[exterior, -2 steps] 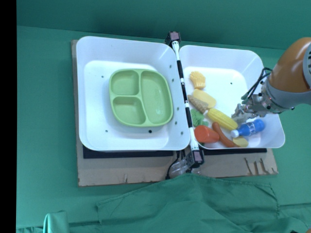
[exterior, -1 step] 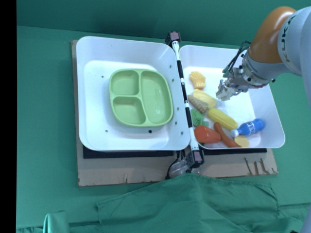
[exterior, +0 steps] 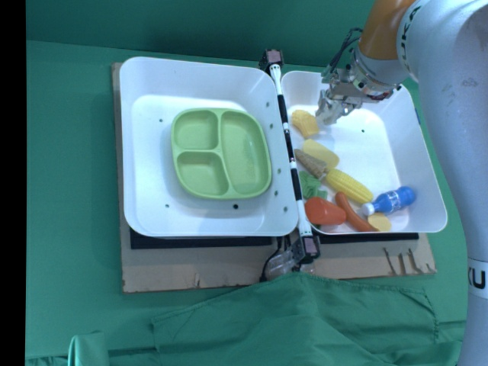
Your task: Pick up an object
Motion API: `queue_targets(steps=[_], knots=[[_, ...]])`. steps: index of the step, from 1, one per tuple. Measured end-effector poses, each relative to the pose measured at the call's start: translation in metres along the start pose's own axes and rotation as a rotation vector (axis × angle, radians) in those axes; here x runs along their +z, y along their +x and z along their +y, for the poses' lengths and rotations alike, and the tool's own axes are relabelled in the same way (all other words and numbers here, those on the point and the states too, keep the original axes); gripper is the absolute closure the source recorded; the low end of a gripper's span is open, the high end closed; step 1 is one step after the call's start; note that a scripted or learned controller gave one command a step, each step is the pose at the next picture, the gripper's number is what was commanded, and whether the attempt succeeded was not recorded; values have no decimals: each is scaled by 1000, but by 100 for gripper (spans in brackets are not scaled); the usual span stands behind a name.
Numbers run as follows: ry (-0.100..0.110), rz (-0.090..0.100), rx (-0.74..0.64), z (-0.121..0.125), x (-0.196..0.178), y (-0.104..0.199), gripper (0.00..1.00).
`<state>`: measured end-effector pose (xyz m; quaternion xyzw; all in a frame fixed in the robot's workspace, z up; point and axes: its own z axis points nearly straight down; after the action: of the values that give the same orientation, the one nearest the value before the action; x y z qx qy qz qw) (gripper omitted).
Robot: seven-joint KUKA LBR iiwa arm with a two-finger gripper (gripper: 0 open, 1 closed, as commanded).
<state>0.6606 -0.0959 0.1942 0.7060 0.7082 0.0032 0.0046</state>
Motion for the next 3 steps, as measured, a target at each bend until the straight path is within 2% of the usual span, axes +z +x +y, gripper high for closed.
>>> queue_targets(steps=[1,2,3], knots=[[6,1,8,-59,-49,-12,0],[12,1,9,-123,-51,-8,0],[16,2,14,-197,-29,-49,0]])
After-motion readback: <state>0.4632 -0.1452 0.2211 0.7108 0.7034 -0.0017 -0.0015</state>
